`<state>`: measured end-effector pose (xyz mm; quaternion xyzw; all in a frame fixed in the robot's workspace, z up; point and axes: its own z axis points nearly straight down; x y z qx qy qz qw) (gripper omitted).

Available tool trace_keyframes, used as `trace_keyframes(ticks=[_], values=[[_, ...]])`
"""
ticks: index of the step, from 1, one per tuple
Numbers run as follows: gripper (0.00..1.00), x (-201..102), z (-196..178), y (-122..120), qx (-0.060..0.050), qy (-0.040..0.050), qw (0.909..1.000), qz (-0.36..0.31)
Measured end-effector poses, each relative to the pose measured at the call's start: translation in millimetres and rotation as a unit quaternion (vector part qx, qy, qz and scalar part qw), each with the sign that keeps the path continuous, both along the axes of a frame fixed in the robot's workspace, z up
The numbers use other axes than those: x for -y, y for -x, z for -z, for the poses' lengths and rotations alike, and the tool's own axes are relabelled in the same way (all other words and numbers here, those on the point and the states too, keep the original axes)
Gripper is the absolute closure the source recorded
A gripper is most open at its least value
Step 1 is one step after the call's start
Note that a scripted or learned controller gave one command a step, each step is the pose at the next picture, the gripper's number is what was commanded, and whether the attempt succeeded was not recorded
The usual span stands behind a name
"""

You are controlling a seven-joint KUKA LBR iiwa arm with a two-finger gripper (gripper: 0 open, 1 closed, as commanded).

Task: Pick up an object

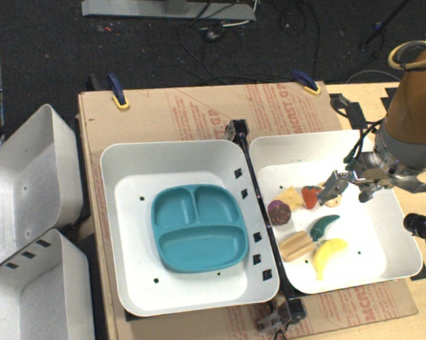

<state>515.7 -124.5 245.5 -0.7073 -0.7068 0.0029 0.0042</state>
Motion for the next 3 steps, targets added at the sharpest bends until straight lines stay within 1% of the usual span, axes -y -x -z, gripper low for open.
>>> trace_keyframes(ticks=[1,2,3], values=[[0.0,0,-4,-2,0.005,0.0008,1.0,-0.001],[0.0,0,60,-1,0.002,0.0002,1.0,0.001],[0.0,-4,104,1,0.002,0.0003,1.0,0.0]])
